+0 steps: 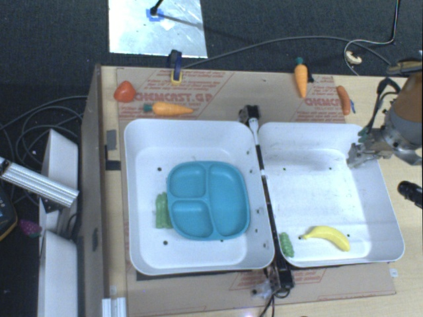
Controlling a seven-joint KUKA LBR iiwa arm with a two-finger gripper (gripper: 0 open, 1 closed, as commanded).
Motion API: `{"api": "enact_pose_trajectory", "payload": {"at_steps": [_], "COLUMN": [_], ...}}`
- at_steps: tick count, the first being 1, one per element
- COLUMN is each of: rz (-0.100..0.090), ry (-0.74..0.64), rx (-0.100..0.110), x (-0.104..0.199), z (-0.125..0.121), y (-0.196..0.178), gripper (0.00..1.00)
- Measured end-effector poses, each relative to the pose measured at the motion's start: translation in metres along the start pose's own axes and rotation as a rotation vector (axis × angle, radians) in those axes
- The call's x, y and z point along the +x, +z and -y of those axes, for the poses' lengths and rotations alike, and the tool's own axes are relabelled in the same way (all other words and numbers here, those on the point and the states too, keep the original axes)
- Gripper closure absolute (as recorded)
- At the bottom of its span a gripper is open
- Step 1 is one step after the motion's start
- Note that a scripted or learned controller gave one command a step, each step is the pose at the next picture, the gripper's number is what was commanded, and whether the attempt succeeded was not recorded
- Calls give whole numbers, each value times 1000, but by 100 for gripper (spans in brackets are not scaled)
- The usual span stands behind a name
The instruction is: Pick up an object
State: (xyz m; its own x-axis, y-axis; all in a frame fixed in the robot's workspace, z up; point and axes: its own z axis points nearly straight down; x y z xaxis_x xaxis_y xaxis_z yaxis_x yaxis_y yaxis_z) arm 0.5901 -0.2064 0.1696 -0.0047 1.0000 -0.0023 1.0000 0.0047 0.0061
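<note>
A yellow banana (326, 236) lies near the front of the right bin (310, 157). A small green vegetable piece (286, 244) rests at that bin's front left corner. In the left bin (192, 137) sits a blue divided plate (207, 199) with a green piece (162, 211) against its left side. My gripper (362, 152) hangs at the right bin's right rim, well back and right of the banana. Nothing shows between its fingers.
On the bench behind the bins lie a red tomato (124, 92), an orange carrot (171, 109), a second carrot (301, 78) and an orange piece (344, 100). A black clamp (250, 115) sits between the bins at the back. Cables trail at the left and top.
</note>
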Motion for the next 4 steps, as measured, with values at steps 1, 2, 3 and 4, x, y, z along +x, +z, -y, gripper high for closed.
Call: {"api": "enact_pose_trajectory", "payload": {"at_steps": [1,2,3,4], "rz": [-1,-1,-1,-1], "ry": [0,3,2,-1], "rx": [3,4,2,-1], "x": [0,0,0,19], "z": [1,43,42,-29], "y": [1,85,74,8], "gripper": [0,0,100,100]}}
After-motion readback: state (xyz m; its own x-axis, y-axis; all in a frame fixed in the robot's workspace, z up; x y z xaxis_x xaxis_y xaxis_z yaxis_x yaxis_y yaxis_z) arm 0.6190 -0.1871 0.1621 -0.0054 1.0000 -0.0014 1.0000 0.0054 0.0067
